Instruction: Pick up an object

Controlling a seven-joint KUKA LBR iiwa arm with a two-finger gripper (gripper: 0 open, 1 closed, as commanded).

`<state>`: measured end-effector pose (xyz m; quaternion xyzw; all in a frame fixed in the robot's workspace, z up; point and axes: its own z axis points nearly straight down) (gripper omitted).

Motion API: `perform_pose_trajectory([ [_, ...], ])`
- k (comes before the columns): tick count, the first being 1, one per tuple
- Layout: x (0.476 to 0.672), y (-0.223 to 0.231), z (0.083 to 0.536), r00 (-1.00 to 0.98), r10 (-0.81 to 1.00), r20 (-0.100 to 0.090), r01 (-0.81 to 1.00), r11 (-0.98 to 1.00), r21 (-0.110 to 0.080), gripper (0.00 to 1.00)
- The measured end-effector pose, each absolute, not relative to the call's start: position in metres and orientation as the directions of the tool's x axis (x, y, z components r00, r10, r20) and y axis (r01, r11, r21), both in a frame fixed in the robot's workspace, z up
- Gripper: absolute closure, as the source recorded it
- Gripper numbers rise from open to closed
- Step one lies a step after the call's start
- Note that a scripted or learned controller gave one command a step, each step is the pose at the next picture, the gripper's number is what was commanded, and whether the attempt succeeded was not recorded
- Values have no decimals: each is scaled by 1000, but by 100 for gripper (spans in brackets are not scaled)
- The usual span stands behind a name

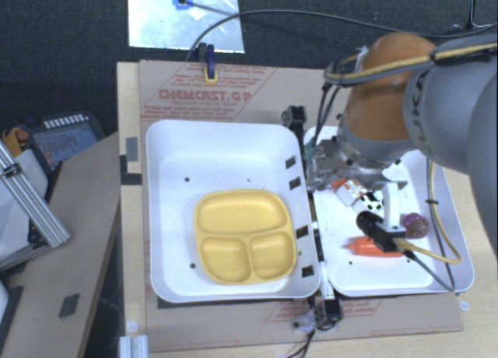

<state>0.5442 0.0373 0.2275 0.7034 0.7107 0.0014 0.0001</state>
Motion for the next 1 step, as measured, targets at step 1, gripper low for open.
perform_pose_trajectory([
  [1, 551, 83, 233, -10, 1000, 2, 1000, 10, 2, 100],
])
